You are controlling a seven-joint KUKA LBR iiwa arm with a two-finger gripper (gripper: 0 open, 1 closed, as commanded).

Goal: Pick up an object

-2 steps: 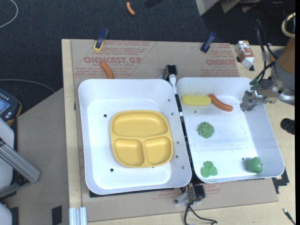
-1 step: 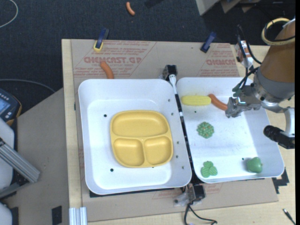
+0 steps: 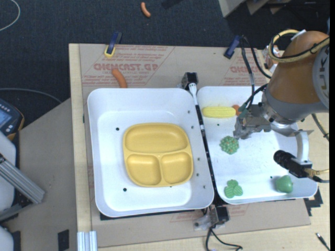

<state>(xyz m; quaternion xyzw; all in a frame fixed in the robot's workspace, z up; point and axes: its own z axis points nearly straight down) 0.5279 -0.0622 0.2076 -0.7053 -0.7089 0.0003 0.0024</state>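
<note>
The right bin point(image 3: 261, 195) holds a yellow corn cob point(image 3: 219, 111) at its back left and a green broccoli floret point(image 3: 229, 144) near the middle. A green leafy piece point(image 3: 233, 189) lies at the bin's front left, and a round green fruit point(image 3: 283, 183) at its front right. My gripper point(image 3: 245, 129) hangs low over this bin, just up and right of the broccoli and just below the corn. Nothing shows in its grasp. A small orange item point(image 3: 236, 109) peeks out beside the corn, partly hidden by the gripper.
The left bin point(image 3: 99, 140) carries a yellow divided plate point(image 3: 157, 154). A black part point(image 3: 288, 162) juts over the right bin near the green fruit. An orange sausage point(image 3: 120, 78) lies on the board behind the left bin. Blue clamps point(image 3: 112, 43) hold the board's far edge.
</note>
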